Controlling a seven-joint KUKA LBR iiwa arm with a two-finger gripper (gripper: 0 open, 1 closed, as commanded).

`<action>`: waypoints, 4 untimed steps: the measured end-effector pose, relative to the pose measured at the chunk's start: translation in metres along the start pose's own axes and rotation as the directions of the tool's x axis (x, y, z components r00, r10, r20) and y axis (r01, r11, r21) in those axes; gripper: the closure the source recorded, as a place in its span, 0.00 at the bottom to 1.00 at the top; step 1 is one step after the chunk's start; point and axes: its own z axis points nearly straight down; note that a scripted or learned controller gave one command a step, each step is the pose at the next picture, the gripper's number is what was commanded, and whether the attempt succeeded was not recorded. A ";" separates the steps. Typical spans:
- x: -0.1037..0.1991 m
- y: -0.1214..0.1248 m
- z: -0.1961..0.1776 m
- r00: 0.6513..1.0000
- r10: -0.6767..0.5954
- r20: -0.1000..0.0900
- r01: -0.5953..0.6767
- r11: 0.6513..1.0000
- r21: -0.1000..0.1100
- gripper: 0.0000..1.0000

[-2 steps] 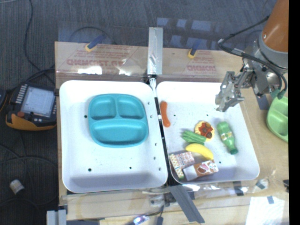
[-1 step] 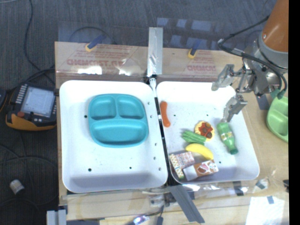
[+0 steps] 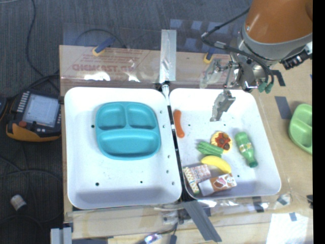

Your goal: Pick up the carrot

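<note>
Carrot (image 3: 178, 124) placement is the headache here: it lies lengthwise right against the left wall of the right bin (image 3: 264, 136), at roughly 9 o'clock in that bin, just beside the ridge where the two bins meet. The gripper (image 3: 222, 107) hangs over the bin's 12 o'clock area, well apart from it. Its fingers look drawn together with nothing between them, though the slanted view makes that hard to call for sure.

My guess at what goes wrong: with the carrot hugging the wall, one finger has no room on the wall side, so it could land on the rim or on top of the carrot and just shove or roll it. It's a small, smooth, rounded orange stick, probably hard toy plastic, so a glancing pinch likely squirts it out along the wall.

Rest of the clutter sits toward 4 to 6 o'clock: a green bottle (image 3: 246, 148), glossy and cylindrical; a yellow banana (image 3: 216, 162), curved and slick; something green and ridged (image 3: 209, 148) like a bean pod; a round flat reddish piece (image 3: 222, 140); two small printed cartons (image 3: 208, 179). None touch the carrot, so at least no snagging there.

Left bin (image 3: 81, 177) holds a teal divided plate (image 3: 127, 130), matte-looking with rounded corners.
</note>
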 end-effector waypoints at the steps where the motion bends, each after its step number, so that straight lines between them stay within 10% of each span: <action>1: -0.001 0.004 0.042 0.935 -0.354 -0.001 0.354 0.935 -0.001 0.00; 2: 0.048 -0.054 0.076 0.962 -0.274 -0.001 0.274 0.962 0.000 0.00; 3: 0.062 -0.090 -0.007 0.933 -0.360 0.001 0.360 0.933 0.001 0.00; 4: 0.062 -0.089 -0.007 0.933 -0.361 0.002 0.361 0.933 0.001 0.00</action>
